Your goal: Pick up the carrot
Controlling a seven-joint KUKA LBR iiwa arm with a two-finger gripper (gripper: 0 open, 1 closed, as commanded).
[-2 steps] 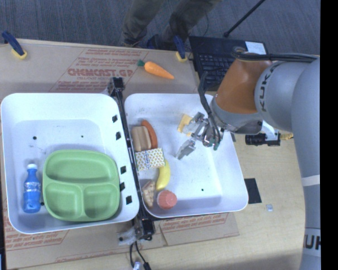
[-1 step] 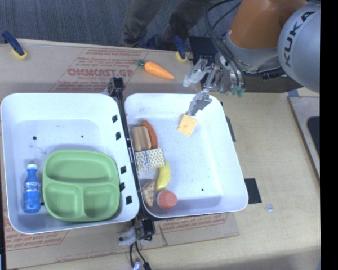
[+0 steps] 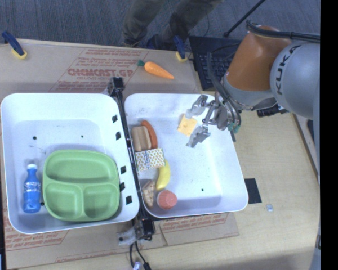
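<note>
The carrot [image 3: 158, 70] is lying on the cardboard-covered desk [image 3: 270, 162], outside the bins, just behind the right bin [image 3: 225, 167]. The end effector [image 3: 200, 120] is hovering over that bin's far side with its fingers spread wide, gripping nothing, right beside a yellow cheese wedge [image 3: 186, 126]. A green divided tray [image 3: 81, 185] is sitting in the left bin [image 3: 22, 117].

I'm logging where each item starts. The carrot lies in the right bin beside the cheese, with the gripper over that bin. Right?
Not quite. The carrot lies outside the bins, on the cardboard behind them, as the camera view shows. The gripper is over the right bin, near the cheese.
</note>
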